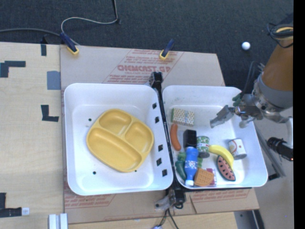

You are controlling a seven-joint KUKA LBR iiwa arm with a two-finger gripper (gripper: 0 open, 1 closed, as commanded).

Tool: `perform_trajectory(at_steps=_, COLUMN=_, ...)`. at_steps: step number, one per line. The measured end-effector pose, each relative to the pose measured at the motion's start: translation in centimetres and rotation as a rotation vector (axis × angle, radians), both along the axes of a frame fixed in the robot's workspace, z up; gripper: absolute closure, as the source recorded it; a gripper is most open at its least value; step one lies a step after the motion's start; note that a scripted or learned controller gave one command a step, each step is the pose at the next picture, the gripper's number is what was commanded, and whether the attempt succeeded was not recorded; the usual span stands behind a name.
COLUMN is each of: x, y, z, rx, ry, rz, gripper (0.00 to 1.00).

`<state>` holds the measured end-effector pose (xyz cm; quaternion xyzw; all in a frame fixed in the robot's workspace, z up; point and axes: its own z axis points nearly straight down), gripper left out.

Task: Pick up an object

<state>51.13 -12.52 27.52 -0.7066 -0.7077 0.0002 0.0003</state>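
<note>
Several small toys crowd the lower half of the right bin [248,175], and any one of them could be the pick: a banana [222,152] just beside a watermelon slice [226,168], a small can [237,147] near the right wall, a blue bottle [191,163] lying beside a waffle-like cracker [204,177], a red sausage [175,137] along the left wall, a black block [190,138], and a speckled sponge [183,116] sitting apart higher up. Over the upper right of that bin hangs the gripper [231,116], fingers spread and nothing between them, coming in off the grey arm [279,80] at the frame's right edge. It looks like the approach step, no grasp made yet. Next it needs to settle on one target, line up above it and drop straight down; the banana and the can are the nearest, though neighbours press close and a finger could land on the wrong piece. Across the divider, the left bin [76,142] holds a yellow divided plate [120,140], well away from the action.
</note>
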Motion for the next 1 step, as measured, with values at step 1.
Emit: perform_trajectory(at_steps=1, x=-0.79, y=-2.31, z=-15.90, rx=0.001, ry=0.001, rz=-0.002, gripper=0.00)
